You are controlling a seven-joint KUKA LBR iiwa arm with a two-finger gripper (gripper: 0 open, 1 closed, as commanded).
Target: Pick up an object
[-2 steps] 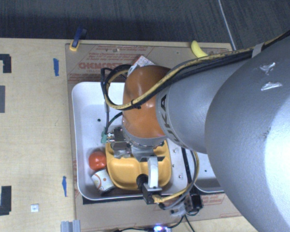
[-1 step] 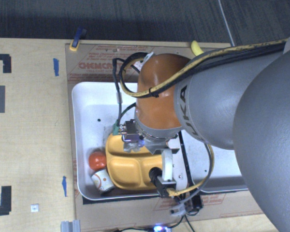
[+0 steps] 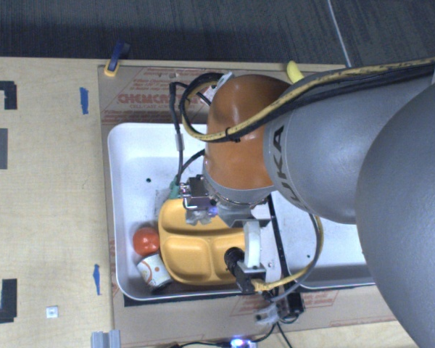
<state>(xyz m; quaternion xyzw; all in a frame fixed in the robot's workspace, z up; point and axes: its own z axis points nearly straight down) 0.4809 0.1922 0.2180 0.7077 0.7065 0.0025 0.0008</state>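
Here we see the arm reaching from the right, wrist down over the white bin, just above a yellow object; grip state unclear.

I am showing part of my maker's name, the letters "KA", in dark print on my grey arm. Faint red lettering is running along the cardboard behind the bin, too blurred for reading.

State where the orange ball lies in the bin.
The orange ball lies near the white bin's lower-left corner, against the yellow container's left side.
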